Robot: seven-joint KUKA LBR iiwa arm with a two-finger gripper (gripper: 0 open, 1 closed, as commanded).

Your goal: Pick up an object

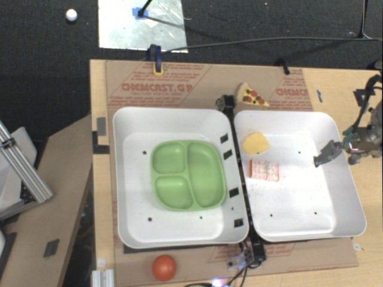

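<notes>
The arm (372,133) runs off the right edge, most of its body cut away. The gripper (326,154) is dark and small, its tip too blurred to read. Left of it, the print on the red-and-white packet (264,171) is illegible.

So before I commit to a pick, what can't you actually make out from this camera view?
- Gripper: small and dark at the right bin's edge; finger state unreadable.
- Arm: cut off by the right frame edge.
- Pink-and-white packet: print too small to read.
- Yellow piece: blurred, identity unclear.
- Pizza-slice toy: lies outside the bins; its underside is hidden.
- Orange ball: its bottom is near the frame edge.
</notes>
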